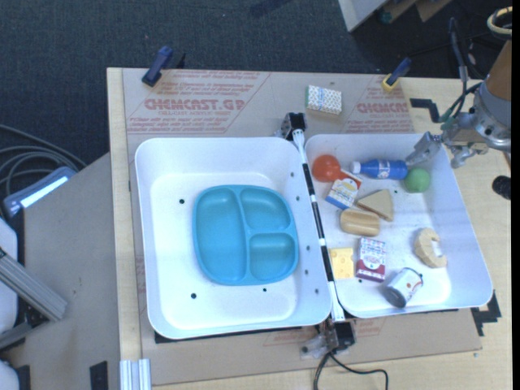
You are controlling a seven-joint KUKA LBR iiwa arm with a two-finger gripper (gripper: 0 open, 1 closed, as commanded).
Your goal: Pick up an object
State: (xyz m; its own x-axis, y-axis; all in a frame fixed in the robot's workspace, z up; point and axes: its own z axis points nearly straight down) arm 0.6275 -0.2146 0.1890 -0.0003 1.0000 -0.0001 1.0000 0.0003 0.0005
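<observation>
Clutter: the right bin (475, 250) holds many small things packed close — green ball (418, 179), blue bottle (380, 168), orange ball (326, 167), a small carton (343, 192), a wedge (377, 204), a bread roll (360, 221), a yellow block (342, 262), a red-and-white box (372, 260), a can (403, 286) and a pastry (429, 247).
Pincer: the pincer (439, 146) sits at the upper right of the frame, over the right bin's top edge, spread apart with nothing between its fingers.
Nearest target: the green ball lies just below and left of it, touching or nearly touching the bottle's end.
Risk, rolling: a round ball would likely squirt away if one finger lands first.
Risk, neighbour: closing here could catch the bottle too, or nudge both aside.
Risk, wall: so near the bin rim, a finger may strike the wall.
Left bin: the left bin (162, 177) carries a blue divided tray (244, 234).
</observation>
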